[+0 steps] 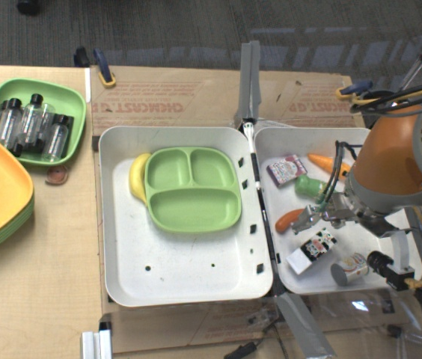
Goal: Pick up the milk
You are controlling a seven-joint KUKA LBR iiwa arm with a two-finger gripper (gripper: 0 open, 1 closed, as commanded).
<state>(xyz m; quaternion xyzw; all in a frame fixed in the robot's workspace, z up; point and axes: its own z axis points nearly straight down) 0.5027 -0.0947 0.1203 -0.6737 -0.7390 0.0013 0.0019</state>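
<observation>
Lying in the right bin (361, 137), toward its near left corner, the milk (312, 251) is seen as a small carton, white at one end and dark-patterned at the other. Its long axis runs on a diagonal, from the near left up toward the far right. The pincer (317, 217) is placed just beyond the carton's far end, so the milk lies below it in the view, on the near side and slightly left, close by but apparently not touched. A short drop and a small shift toward the near edge would be judged enough to bring the fingers over the carton's middle.

How far the pincer is spread cannot be told: its metal parts are small and are mixed with the clutter beneath. Nothing is clearly seen between its tips, so no hold can be claimed.

The carton is crowded. A red piece (291, 218) lies just left of the pincer, a green piece (310, 187) sits beyond it, and a grey object (348, 268) lies to the carton's right near the front wall. A pink packet (286, 170) and an orange piece (323, 161) lie farther back. The left bin (117, 223) holds a green tray (193, 188), well apart from the work.

A grasp across the carton's short side is judged likeliest to succeed, with the wrist turned to match the diagonal.
</observation>
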